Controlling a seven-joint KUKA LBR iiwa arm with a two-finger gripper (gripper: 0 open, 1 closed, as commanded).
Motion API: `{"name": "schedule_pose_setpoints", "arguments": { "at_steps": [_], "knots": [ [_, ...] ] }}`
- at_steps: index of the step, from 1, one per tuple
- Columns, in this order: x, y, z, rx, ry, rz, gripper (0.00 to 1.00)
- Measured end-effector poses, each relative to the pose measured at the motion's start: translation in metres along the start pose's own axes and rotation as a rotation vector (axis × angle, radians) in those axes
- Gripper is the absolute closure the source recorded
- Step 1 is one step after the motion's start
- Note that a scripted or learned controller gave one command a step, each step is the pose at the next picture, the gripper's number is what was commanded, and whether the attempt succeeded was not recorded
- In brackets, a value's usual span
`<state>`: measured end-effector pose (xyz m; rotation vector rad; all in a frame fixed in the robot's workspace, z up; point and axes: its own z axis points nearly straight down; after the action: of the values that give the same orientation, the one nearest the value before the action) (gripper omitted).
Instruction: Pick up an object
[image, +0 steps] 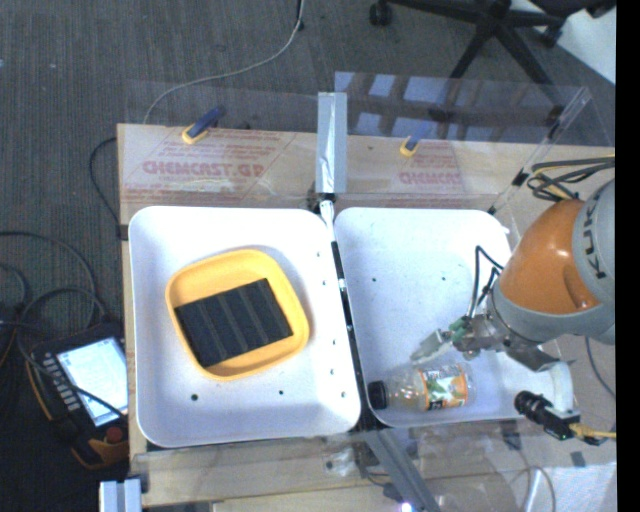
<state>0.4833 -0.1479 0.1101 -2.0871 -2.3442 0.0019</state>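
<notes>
clear bottle (425, 388) lying just beneath claw (440, 345)

two bins (150, 300) (white), one dish (185, 285), one bottle (425, 388)

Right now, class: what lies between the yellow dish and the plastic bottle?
In the camera view, the yellow dish and the plastic bottle are separated by bare white bin floor and the raised rims where both bins meet.

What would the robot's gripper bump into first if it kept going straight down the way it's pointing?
Probably the clear plastic bottle lying in the right bin, just below the gripper. Depth is hard to judge from above.
</notes>
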Motion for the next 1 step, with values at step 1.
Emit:
{"name": "schedule_pose_setpoints", "arguments": {
  "at_steps": [1],
  "knots": [
    [-0.0021,0.0031,0.0182,-0.011,-0.004,-0.036,0.00]
  ]
}}
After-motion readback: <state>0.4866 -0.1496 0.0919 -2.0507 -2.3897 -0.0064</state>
